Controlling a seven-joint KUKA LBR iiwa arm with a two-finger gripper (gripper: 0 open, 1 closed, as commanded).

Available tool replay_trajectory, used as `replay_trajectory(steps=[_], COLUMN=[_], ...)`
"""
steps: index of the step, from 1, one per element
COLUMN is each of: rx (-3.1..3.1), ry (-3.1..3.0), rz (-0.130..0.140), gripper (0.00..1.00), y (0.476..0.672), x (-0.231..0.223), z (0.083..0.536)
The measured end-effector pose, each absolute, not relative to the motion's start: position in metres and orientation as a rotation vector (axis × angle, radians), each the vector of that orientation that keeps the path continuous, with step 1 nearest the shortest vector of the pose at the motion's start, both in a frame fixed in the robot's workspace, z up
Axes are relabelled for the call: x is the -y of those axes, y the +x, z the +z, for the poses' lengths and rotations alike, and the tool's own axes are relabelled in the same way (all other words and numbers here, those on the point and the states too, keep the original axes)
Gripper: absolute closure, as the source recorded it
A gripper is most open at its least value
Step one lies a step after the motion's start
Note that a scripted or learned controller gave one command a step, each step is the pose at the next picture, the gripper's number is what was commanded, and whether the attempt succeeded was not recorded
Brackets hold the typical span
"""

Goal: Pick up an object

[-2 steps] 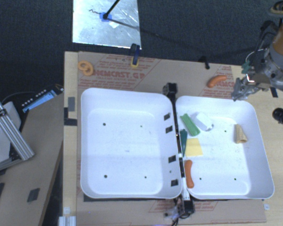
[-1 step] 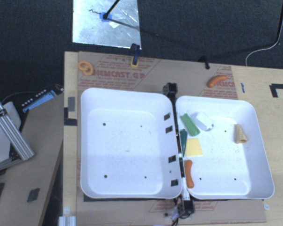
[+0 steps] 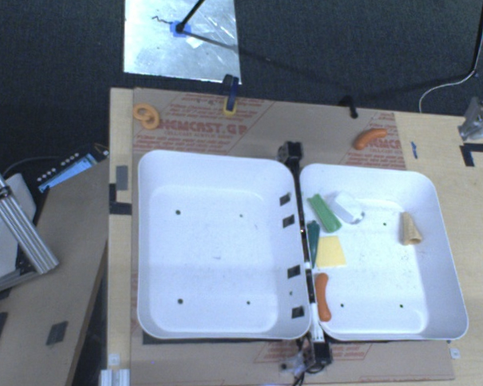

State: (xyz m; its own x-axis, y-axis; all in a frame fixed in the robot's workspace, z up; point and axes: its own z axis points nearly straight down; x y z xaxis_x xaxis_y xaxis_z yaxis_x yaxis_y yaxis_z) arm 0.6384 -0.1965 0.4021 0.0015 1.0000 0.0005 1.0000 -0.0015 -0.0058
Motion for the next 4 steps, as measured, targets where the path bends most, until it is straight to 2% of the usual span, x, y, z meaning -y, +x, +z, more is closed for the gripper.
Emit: replay_trajectory(steps=[1,2,3,4], rx=[2.225,2.235,2.228,2.22], ry=[-2.214,-2.213,-2.232,-2.218], rz=[0.003,-0.009,-0.006,0.004], gripper=[1.0,1.0,1.0,1.0], y=[0.669,0.637,0.666,0.668], x=[0.194,0.127,0.2,0.206], z=[0.315,0.368,0.425,0.341])
